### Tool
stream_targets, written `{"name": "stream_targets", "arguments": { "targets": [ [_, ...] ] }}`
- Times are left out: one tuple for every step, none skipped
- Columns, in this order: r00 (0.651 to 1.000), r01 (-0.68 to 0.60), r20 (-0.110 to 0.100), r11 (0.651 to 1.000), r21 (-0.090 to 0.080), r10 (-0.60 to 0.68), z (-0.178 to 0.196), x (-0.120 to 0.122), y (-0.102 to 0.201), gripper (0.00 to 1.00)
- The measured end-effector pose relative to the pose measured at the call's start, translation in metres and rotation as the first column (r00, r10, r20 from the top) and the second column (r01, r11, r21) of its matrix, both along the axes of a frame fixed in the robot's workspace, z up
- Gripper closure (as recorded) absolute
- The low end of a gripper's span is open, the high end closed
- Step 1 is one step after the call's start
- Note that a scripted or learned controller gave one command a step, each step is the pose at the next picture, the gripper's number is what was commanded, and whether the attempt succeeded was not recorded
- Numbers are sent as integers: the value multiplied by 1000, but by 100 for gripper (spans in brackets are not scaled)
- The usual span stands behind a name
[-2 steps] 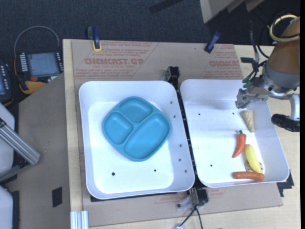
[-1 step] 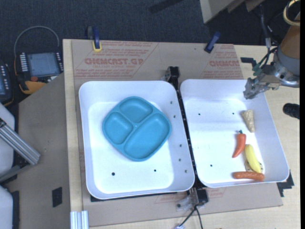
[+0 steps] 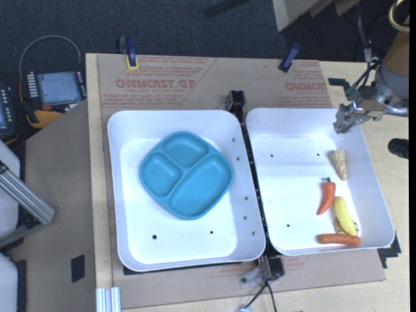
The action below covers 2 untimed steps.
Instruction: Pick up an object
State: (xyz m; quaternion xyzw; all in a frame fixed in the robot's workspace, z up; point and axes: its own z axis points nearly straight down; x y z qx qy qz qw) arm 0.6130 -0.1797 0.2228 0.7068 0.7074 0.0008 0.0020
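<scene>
My gripper [image 3: 346, 119] hangs over the far right corner of the right bin [image 3: 292, 174], high above the floor of the bin with nothing seen between its fingers. Below it, along the bin's right side, lie a pale beige cone-shaped piece [image 3: 338, 163], a red chili pepper [image 3: 326, 197], a yellow banana [image 3: 345, 216] and an orange carrot [image 3: 338, 240]. The beige piece lies closest to the gripper, a short way toward the front.
The left bin [image 3: 130, 239] holds a blue divided plate [image 3: 186, 174] near its middle. A black clamp [image 3: 234, 100] sits between the bins at the back, another fitting [image 3: 270, 268] at the front. The left part of the right bin is bare white floor.
</scene>
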Motion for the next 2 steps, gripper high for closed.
{"name": "stream_targets", "arguments": {
  "targets": [
    [1000,-3,-7,1000,4,3,-9,-14,46,100],
    [1000,-4,-7,1000,4,4,-1,-38,93,100]
  ]
}}
